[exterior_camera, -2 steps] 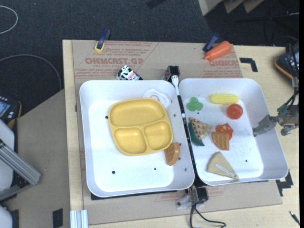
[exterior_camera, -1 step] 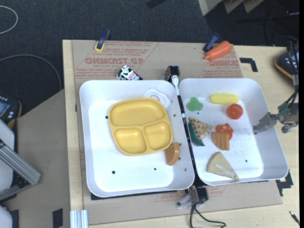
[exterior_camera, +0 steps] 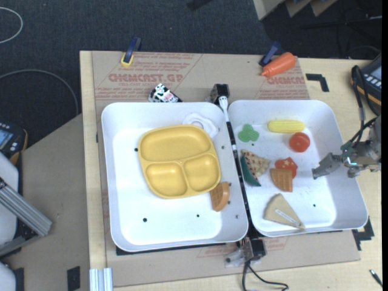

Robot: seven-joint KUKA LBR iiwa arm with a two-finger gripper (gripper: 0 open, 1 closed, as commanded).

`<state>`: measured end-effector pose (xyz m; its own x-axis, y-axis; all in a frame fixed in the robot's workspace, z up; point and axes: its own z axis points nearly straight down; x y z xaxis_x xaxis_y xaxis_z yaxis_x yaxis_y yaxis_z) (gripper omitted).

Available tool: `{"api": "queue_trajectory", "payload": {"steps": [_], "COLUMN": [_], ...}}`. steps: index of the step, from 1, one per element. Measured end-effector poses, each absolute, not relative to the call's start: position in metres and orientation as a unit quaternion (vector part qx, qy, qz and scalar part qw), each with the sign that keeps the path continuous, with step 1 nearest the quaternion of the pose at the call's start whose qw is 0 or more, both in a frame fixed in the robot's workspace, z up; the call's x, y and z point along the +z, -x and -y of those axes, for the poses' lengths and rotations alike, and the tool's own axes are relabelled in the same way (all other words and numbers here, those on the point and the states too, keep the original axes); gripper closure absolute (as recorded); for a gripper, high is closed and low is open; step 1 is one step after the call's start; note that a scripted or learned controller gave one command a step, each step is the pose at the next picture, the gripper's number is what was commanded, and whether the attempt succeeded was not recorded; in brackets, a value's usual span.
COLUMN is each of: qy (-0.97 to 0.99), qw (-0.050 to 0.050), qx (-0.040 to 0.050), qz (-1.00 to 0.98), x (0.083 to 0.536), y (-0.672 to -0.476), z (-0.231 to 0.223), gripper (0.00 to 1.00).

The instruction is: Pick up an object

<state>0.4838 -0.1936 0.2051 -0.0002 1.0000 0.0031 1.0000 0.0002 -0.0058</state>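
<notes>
The left bin [exterior_camera: 121, 217] holds a yellow divided plate [exterior_camera: 179, 160] with a croissant [exterior_camera: 220, 196] just beside its lower right corner. In the right bin [exterior_camera: 342, 208] lie broccoli [exterior_camera: 248, 133], corn [exterior_camera: 286, 126], a tomato [exterior_camera: 299, 142], a pizza slice [exterior_camera: 254, 165] and a cheese wedge [exterior_camera: 282, 211]. The gripper [exterior_camera: 330, 162] hangs over that bin's right part; whether it is wide or narrow I cannot tell.

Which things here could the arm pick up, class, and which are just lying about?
For the job: end effector, corn cob, tomato, cheese wedge, pizza slice, croissant.
Lying about: orange clamp, yellow clamp, yellow divided tray.
</notes>
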Motion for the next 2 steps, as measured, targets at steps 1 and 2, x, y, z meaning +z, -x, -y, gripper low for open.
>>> {"api": "queue_trajectory", "payload": {"steps": [1,2], "qy": [0.707,0.708], "qw": [0.003,0.003], "qx": [0.0011,0.0013], "qz": [0.707,0.707], "x": [0.162,0.106], "y": [-0.484,-0.486], "z": [0.196,0.205], "gripper": [0.0,0.0]}}
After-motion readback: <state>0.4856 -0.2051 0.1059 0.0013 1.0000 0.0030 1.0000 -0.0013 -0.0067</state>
